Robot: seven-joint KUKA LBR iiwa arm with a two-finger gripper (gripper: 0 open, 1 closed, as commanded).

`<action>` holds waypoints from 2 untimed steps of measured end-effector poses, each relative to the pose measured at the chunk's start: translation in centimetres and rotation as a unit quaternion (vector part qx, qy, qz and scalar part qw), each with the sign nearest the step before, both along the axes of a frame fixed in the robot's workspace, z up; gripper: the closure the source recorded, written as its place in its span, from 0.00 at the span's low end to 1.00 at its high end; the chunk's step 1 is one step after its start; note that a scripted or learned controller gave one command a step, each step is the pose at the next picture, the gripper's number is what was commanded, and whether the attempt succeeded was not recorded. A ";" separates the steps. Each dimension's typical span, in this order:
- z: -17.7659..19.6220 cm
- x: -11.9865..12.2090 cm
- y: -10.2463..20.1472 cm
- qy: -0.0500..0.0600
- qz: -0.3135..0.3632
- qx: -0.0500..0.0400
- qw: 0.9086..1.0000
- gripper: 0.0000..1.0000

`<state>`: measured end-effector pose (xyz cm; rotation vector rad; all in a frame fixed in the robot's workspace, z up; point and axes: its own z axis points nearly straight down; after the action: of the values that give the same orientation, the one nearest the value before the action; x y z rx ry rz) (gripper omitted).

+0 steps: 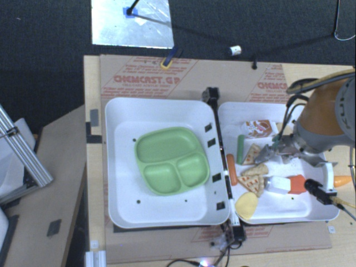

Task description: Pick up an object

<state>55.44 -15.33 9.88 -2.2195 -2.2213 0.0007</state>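
Note:
My gripper (265, 154) reaches in from the right and hangs low over the middle of the right bin (289, 213). Its tip is right beside a tan wedge-shaped toy slice (252, 154); whether they touch I cannot tell. Just below lie two more tan slices (254, 171) (253, 184) and a yellow round piece (246, 205). A green stick (241, 148) and an orange-red sausage (231, 169) lie along the bin's left side. A white piece with an orange end (287, 184) lies below the gripper. A red-and-white packet (257, 128) sits at the back.
The left bin (119, 204) holds a green divided plate (169, 160). An orange piece (342, 179) shows at the right bin's right edge. The grey arm with its orange band (328, 113) covers that bin's right rear part. A black divider (219, 160) runs between the bins.

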 end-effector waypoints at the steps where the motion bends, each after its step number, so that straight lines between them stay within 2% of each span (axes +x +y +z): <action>1: -1.1 0.2 0.1 -0.002 0.000 0.001 1.000 0.00; 2: 0.1 0.5 0.1 -0.005 0.001 0.001 1.000 1.00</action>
<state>55.91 -15.21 10.00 -2.2215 -2.2281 -0.0132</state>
